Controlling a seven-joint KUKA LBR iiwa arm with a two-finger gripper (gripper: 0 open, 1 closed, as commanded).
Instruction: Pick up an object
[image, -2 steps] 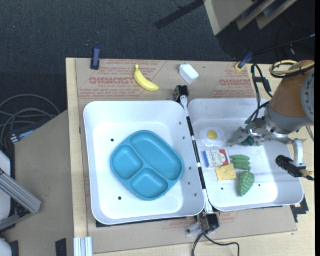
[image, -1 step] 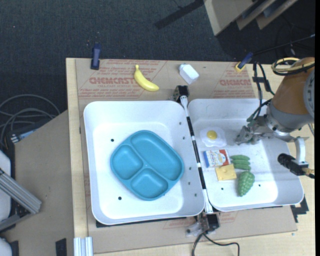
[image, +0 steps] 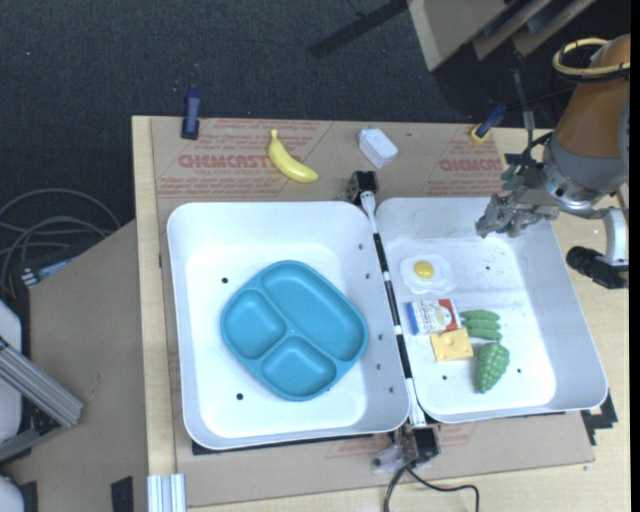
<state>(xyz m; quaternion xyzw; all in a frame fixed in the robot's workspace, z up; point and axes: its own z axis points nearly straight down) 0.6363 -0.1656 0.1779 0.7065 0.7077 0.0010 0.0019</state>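
Objects for picking lie in the right-hand shallow white bin (image: 560, 330), and we count five there: one toy fried egg with a yellow yolk (image: 425, 270), one small white carton with a red and blue label (image: 432, 316), one yellow cheese-like square (image: 451, 346), one smooth green pod-shaped toy (image: 481, 323) and one bumpy green toy vegetable (image: 490, 366). They cluster in the left half of that bin, the carton just above the yellow square and the two green pieces just to their right. The label on the carton is too small for us to read. The left-hand shallow white bin (image: 200, 250) holds one blue plastic divided plate with three compartments (image: 291, 328), lying flat near its middle. Outside the bins, on the brown cardboard sheet (image: 160, 300) under them, we see one yellow toy banana (image: 289, 161), one small white block (image: 377, 147) and two blue clips, one at the far left corner (image: 191, 113) and one at the far right (image: 488, 124). Red printing on the cardboard reads "CHEMCAST" at least twice. The grey two-finger gripper (image: 497, 222) hangs over the far right part of the right bin, well apart from the five objects; we see nothing between its fingers, and we cannot tell how far apart they stand.
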